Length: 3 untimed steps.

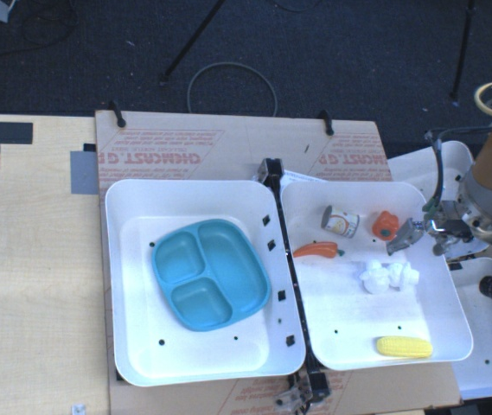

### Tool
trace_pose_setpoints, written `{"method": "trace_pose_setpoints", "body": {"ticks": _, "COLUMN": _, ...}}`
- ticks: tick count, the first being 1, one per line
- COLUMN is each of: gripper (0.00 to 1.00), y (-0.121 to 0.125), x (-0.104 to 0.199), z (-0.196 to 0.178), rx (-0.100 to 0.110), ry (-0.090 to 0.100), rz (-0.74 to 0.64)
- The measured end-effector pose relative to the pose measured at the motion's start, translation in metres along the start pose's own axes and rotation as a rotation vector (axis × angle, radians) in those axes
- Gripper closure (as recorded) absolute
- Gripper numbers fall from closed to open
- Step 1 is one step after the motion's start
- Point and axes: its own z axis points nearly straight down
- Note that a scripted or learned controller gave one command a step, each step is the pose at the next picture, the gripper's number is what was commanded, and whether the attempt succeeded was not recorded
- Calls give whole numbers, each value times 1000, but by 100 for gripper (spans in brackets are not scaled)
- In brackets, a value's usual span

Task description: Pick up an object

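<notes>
Two shallow white plastic bins sit side by side. The left bin (133, 232) holds a glossy blue three-compartment tray (211, 273). The right bin (440, 318) contains a small cylindrical can (341, 222) lying on its side, an orange rounded toy (386, 224) at the can's 3 o'clock, an orange carrot-shaped piece (316, 251), crumpled white material (389, 276) and a knobbly yellow corn cob (404, 346) at 5 o'clock. The gripper (412, 235) reaches in from 3 o'clock, just beside the orange toy; whether its fingers are apart or together cannot be told.
</notes>
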Motion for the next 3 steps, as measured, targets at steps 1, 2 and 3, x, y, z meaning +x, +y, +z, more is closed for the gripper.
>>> {"method": "trace_pose_setpoints", "body": {"ticks": 1, "gripper": 0, "y": -7, "x": -3, "z": 61, "rx": 3, "ry": 1, "rz": 1}}
{"method": "trace_pose_setpoints", "body": {"ticks": 2, "gripper": 0, "y": -7, "x": -2, "z": 115, "rx": 0, "ry": 0, "rz": 1}}
{"method": "trace_pose_setpoints", "body": {"ticks": 3, "gripper": 100, "y": -7, "x": -3, "z": 102, "rx": -1, "ry": 0, "rz": 4}}
